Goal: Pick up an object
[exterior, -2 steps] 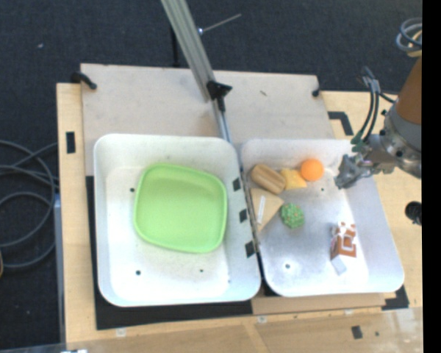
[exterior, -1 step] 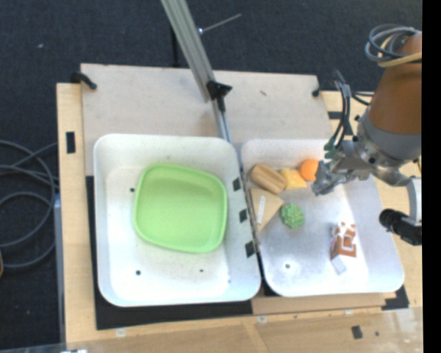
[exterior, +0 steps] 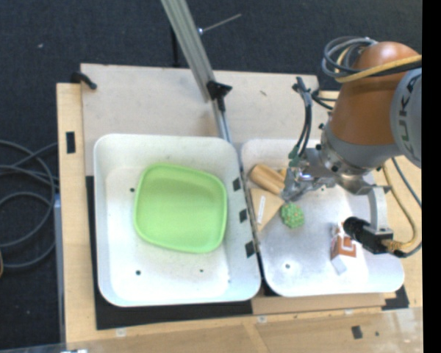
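Two white bins sit on the worktop (exterior: pixel 132 94). The big left bin (exterior: pixel 110 271) just has a lime-green square plate (exterior: pixel 181 207) lying flat in it, which honestly looks like a rotten pick anyway: low rim, nothing to pinch. All the action's in the right bin (exterior: pixel 375 278), where the arm (exterior: pixel 367 109) hangs over the upper left part. The end effector (exterior: pixel 295 188) is down between a tan wooden block (exterior: pixel 267 176) and a bumpy green ball (exterior: pixel 292 216), close to both. Can't tell from this angle how far open it is or whether it's got anything, it's all shadow and metal down there. My worry is that, parked between two candidates like that, it closes on neither, or clips the ball and sends it rolling off across the bin floor. The block is right by the bin wall too, so a descent there could jam against the rim. The little orange-and-white box (exterior: pixel 344 247) sits well apart to the lower right. A thin white stick (exterior: pixel 261 210) by the divider is probably too slim to grab at all.
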Robot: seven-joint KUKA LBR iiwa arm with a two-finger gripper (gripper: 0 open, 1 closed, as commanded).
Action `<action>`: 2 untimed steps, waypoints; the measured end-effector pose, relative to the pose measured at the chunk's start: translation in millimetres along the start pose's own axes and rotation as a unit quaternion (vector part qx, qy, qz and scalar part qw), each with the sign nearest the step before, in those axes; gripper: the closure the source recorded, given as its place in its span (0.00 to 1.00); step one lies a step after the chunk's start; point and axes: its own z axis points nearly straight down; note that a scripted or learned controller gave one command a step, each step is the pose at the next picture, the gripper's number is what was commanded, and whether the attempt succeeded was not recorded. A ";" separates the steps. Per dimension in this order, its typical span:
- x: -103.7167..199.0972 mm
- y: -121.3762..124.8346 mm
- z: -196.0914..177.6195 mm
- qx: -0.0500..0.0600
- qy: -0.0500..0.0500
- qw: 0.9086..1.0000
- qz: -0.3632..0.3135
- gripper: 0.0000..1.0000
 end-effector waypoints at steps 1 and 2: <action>50.1 -6.7 -1.0 -0.001 0.000 1.000 0.000 1.00; 95.9 -19.6 8.1 0.000 0.000 1.000 0.000 1.00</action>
